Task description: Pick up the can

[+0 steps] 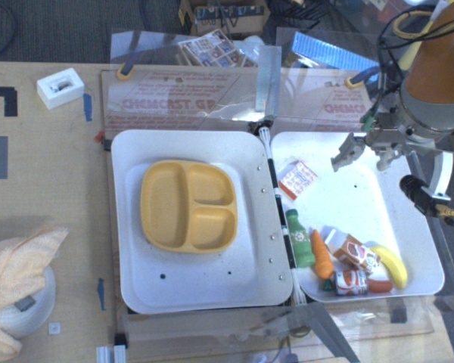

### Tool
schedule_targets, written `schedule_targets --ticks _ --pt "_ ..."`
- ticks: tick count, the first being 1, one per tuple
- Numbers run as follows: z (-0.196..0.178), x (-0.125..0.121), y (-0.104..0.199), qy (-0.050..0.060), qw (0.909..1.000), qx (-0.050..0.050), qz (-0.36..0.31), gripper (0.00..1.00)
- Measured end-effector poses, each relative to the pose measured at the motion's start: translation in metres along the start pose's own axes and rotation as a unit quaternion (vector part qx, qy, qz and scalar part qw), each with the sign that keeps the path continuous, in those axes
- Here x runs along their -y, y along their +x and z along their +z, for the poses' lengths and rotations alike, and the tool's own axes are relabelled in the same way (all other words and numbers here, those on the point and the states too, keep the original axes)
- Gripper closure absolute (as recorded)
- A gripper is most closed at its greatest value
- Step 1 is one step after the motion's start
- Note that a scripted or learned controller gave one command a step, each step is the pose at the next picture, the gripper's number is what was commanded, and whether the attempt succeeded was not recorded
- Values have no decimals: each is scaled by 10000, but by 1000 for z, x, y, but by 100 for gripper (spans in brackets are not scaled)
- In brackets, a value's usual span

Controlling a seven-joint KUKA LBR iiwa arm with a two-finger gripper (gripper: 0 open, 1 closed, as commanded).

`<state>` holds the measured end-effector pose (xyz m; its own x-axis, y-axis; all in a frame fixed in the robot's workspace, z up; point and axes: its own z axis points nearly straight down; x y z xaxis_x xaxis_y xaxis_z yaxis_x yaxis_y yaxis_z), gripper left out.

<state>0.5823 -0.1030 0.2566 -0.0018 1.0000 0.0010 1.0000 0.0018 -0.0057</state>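
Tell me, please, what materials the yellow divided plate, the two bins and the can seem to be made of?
The yellow plate looks like matte moulded plastic: uniform colour, soft rounded dividers. The left bin and the right bin seem to be white plastic with a faint sheen and rounded corners. The can is probably metal under a printed red-and-white label, but it is too small to be sure.

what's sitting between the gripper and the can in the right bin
In the camera view, mostly bare white bin floor separates the gripper from the can; just above the can lies a small carton.
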Motion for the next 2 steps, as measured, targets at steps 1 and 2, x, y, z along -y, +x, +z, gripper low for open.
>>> schedule_targets --ticks 1,2 --pt "66 59 -16 -2 9998 1 197 0" --pt "170 101 -38 -55 9917 -7 1283 0"
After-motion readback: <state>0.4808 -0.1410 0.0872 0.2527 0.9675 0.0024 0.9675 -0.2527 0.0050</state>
